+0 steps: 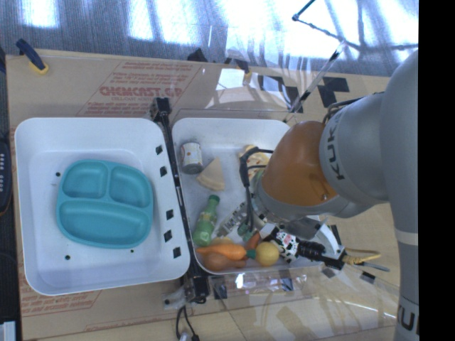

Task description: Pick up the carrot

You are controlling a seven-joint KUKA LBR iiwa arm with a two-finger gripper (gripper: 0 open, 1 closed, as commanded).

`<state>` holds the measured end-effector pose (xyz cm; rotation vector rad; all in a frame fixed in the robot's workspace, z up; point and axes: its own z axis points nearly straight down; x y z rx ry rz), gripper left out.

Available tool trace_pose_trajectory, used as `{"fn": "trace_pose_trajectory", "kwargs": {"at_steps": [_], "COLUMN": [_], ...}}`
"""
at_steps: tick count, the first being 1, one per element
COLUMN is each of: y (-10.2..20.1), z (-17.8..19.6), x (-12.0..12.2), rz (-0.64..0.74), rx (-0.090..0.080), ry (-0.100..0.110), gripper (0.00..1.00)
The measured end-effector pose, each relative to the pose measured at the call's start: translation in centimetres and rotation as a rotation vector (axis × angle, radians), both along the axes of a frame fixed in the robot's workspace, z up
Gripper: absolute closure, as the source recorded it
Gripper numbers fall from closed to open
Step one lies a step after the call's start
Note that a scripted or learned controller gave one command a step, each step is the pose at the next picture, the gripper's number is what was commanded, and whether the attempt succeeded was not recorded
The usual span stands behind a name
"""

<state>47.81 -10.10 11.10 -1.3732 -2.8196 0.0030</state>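
Note:
The carrot [223, 248] is orange and lies flat near the front edge of the right bin [229, 130], on top of a brownish rounded item [216, 261]. My gripper [240, 223] hangs below the orange wrist band, low in the right bin. It is just above and slightly behind the carrot, between the green bottle [207, 219] and a yellow lemon [267, 253]. The wrist hides much of the gripper, and nothing is seen held in it.
The right bin also holds a small can [190, 156], a pale wedge [212, 176], a pale item [251, 153] at the back, and a black-and-white cow toy [287, 244]. In the left bin [35, 212] lies a teal divided plate [105, 203].

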Motion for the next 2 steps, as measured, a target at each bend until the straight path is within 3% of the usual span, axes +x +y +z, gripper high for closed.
{"fn": "trace_pose_trajectory", "kwargs": {"at_steps": [2], "y": [0.05], "z": [1.91], "x": [0.23], "rz": [0.015], "rx": [0.0], "ry": [0.001], "gripper": [1.0]}}
